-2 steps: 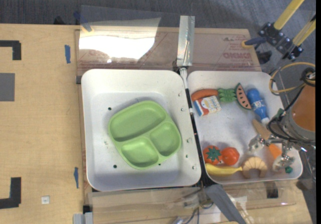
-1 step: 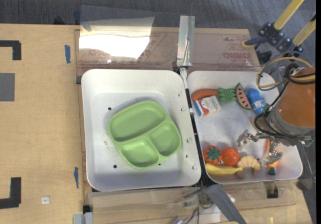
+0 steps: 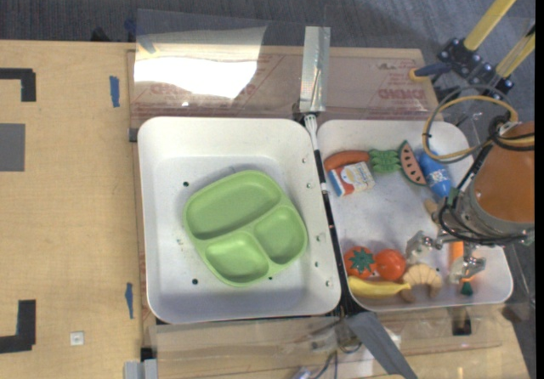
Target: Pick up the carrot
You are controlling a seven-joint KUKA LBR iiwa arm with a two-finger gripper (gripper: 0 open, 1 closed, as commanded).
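The carrot (image 3: 347, 159), orange with a green leafy top (image 3: 385, 160), lies on its side at the back left of the right bin (image 3: 374, 216), against the bin's dividing wall. My gripper (image 3: 446, 254) hangs low over the front right of the same bin, well away from the carrot, toward the front right. The arm's orange band (image 3: 508, 186) covers part of that corner. A small orange piece (image 3: 457, 251) with a green tip (image 3: 465, 288) shows right at the gripper; I cannot tell what it is or whether it is gripped.
A white and blue carton (image 3: 352, 178) sits just in front of the carrot. A watermelon slice (image 3: 414, 163) and a blue bottle (image 3: 436, 176) lie to its right. Tomatoes (image 3: 390, 264), a banana (image 3: 377, 287) and a beige item (image 3: 423, 277) line the front. The left bin (image 3: 161, 199) holds a green divided plate (image 3: 245, 226).
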